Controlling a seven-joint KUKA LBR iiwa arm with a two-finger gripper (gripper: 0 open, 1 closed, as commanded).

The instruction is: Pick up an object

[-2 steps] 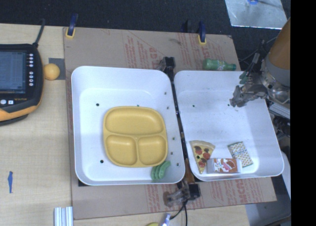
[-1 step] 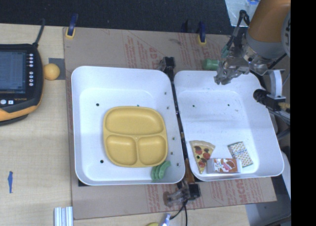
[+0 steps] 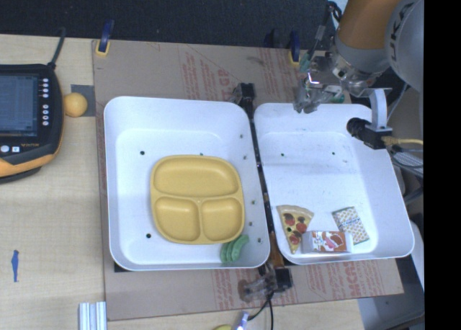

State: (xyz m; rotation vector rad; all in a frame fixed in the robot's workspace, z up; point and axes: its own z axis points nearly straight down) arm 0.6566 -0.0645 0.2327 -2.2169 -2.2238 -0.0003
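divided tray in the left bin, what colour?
Pale yellow. The divided tray has three compartments, and the camera view shows it plainly in the left bin.

Bench [image 3: 43,206], 2 white bins [image 3: 126,177], pendant [image 3: 25,123]

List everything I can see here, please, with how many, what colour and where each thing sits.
bins: two, white, side by side on the brown board
divided tray: one, yellow, in the left bin
green toy: one, green, at the left bin's near edge, beside the tray
pizza slice: one, yellow with red spots, near end of the right bin
packet: one, red and white, right of the pizza slice
patterned square: one, multicoloured, near right corner of the right bin
handheld console: one, black and orange, far left on the bench
ball: one, yellow, beside the console
arm: one, grey with an orange band, over the right bin's far edge
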